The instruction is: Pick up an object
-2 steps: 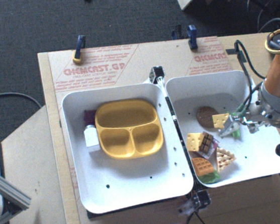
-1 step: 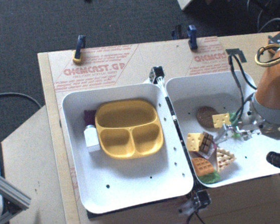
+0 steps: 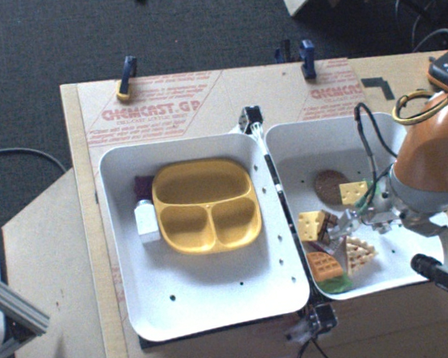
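Observation:
Several toy foods lie in the right bin [image 3: 301, 144]. A brown round disc [image 3: 330, 183] sits toward the back, with a yellow holed cheese block [image 3: 353, 192] beside it. A cheese wedge [image 3: 311, 225] lies near the left wall. An orange waffle [image 3: 324, 265] and a tan triangular piece [image 3: 362, 252] rest at the front, over a green leaf [image 3: 339, 284]. My gripper [image 3: 350, 227] reaches in from the right, low among these pieces, between the cheese wedge and the triangular piece. Nothing visibly hangs from it.
The left bin [image 3: 127, 251] holds a yellow divided plate [image 3: 206, 205], a small white bottle [image 3: 146, 221] and a dark purple item [image 3: 144, 185]. The grey arm with its orange band [image 3: 436, 158] and cables crosses the right bin's right side.

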Action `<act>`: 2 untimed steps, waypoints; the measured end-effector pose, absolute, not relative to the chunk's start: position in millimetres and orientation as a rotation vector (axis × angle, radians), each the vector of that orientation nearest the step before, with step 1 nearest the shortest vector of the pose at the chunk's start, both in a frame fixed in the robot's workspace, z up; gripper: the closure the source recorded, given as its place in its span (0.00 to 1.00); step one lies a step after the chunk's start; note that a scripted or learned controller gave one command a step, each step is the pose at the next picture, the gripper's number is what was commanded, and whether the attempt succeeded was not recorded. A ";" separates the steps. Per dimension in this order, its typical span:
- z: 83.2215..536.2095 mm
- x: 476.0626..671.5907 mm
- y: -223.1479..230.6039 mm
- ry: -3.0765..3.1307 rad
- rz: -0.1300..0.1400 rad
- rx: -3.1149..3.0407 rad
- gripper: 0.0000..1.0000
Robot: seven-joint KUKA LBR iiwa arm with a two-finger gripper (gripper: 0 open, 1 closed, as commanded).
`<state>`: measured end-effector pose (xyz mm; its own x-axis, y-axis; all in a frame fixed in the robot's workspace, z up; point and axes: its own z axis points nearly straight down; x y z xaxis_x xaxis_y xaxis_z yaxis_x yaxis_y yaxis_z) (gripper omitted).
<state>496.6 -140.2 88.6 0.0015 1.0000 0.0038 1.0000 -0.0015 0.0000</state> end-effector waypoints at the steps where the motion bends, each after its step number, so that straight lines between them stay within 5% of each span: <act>1: 103.1 499.6 -138.6 -2.225 -0.016 -2.224 1.00; 2: 151.6 510.3 -138.5 -2.228 -0.004 -2.224 1.00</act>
